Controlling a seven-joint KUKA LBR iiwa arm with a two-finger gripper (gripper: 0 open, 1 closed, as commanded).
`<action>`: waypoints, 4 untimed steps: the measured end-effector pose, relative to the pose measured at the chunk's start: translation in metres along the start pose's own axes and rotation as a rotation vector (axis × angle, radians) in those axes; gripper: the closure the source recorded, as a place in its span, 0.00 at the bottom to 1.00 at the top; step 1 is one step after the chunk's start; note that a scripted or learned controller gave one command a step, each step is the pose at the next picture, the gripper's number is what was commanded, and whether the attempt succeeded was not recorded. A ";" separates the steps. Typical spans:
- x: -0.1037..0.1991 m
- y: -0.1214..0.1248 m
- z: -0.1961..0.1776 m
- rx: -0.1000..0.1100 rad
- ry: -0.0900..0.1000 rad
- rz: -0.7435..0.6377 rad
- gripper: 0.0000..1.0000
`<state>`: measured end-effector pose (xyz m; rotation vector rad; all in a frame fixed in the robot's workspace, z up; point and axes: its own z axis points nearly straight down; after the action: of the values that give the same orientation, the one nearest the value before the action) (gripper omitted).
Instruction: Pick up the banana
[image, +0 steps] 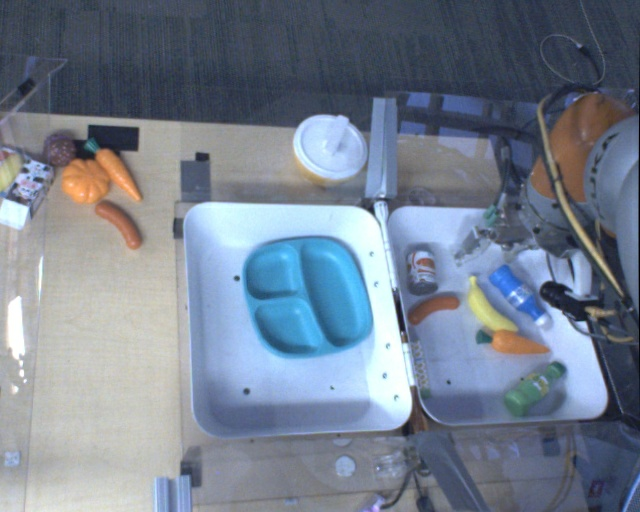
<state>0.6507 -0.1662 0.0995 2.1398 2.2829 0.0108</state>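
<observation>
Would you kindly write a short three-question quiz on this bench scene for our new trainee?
1. True or false: the banana lies in the right bin.
2. Which touches the banana's lower end? A) can B) carrot C) green bottle
3. Fill in: the left bin holds a blue divided ____.

Key: 1 true; 2 B; 3 plate.

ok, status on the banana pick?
End effector above right bin's back edge, holding nothing. Banana flat in bin, untouched. Blue bottle and carrot crowd it.
</observation>
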 end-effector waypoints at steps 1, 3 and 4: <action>0.042 -0.048 0.010 0.004 0.003 -0.027 0.00; 0.056 -0.097 0.008 -0.002 0.000 0.034 0.00; 0.075 -0.123 0.007 -0.006 -0.001 0.085 0.00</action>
<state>0.5232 -0.0995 0.0905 2.2318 2.1865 0.0171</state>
